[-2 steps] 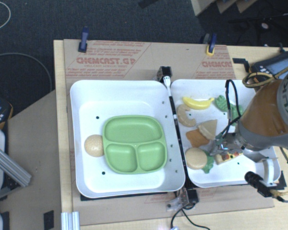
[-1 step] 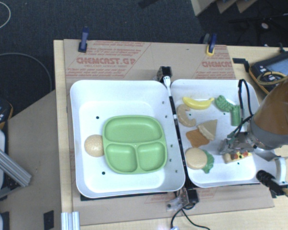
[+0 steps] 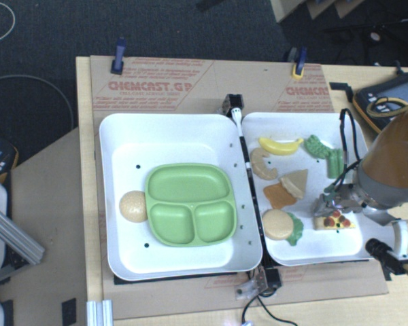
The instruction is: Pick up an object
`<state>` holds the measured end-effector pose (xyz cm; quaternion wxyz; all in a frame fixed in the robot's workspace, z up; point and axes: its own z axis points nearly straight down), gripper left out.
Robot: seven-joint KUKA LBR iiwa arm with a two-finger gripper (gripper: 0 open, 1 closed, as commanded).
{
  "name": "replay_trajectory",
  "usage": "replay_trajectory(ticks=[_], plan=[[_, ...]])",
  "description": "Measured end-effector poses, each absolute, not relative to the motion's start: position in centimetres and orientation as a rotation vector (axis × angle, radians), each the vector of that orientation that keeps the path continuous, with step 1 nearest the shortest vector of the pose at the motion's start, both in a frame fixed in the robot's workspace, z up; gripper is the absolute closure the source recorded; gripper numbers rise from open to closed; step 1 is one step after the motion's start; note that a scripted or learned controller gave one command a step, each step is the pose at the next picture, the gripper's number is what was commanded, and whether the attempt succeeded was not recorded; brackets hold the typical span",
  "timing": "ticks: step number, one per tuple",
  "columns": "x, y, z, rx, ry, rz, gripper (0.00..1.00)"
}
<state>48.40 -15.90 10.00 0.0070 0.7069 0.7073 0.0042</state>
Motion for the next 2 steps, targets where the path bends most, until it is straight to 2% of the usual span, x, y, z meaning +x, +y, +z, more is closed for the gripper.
replay_trajectory(ticks=[2], plan=[[48.42,-16.45,9.01,2.212,2.216,0.015,1.00]])
